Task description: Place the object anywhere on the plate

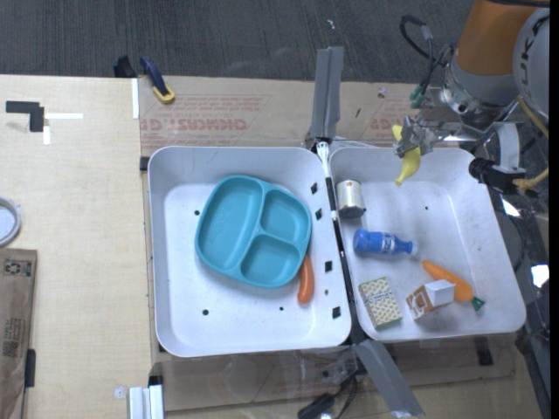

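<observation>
A blue three-compartment plate (pixel 253 230) lies in the left bin (pixel 175 312). My gripper (pixel 411 143) hangs over the back edge of the right bin (pixel 489 321), shut on a yellow banana-shaped toy (pixel 408 166) that dangles from its fingers. The banana is lifted above the bin floor, well to the right of the plate.
An orange sausage-like toy (pixel 305 283) lies just off the plate's right rim. The right bin holds a small metal can (pixel 350 198), a blue bottle (pixel 382 243), a carrot (pixel 450 280), a small carton (pixel 430 299) and a green-white box (pixel 380 302). A grey divider post (pixel 327 94) stands between the bins.
</observation>
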Motion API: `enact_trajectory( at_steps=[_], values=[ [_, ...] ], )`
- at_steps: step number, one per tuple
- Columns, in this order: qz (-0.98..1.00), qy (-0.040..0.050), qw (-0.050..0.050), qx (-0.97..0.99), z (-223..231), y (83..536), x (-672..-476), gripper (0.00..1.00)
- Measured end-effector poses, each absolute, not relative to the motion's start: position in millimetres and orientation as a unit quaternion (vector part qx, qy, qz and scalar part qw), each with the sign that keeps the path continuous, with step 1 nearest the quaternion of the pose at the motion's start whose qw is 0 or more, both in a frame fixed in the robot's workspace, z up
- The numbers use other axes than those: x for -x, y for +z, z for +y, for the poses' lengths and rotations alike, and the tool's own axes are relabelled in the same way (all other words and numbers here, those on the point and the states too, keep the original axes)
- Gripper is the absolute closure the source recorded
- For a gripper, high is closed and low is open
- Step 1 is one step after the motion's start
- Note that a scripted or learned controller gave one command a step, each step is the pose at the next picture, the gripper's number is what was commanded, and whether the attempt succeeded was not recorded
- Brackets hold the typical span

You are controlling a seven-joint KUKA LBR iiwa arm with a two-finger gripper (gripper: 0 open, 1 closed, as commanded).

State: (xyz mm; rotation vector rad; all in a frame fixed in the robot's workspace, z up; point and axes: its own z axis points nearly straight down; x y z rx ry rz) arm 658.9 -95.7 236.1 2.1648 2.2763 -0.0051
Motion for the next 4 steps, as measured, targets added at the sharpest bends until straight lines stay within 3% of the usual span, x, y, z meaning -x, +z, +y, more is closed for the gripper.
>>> enact_trajectory(
  at_steps=[1,2,3,4],
  values=[
    [0.767,-0.0012,-0.001,-0.642,-22.4,193.1,-607.3,1.00],
    [0.779,-0.0006,0.000,-0.627,-24.4,247.0,-598.2,1.00],
    [0.811,-0.0012,-0.001,-0.585,45.2,240.5,-596.7,1.00],
    [0.820,-0.0017,-0.001,-0.572,77.1,221.4,-593.1,1.00]
  ],
)
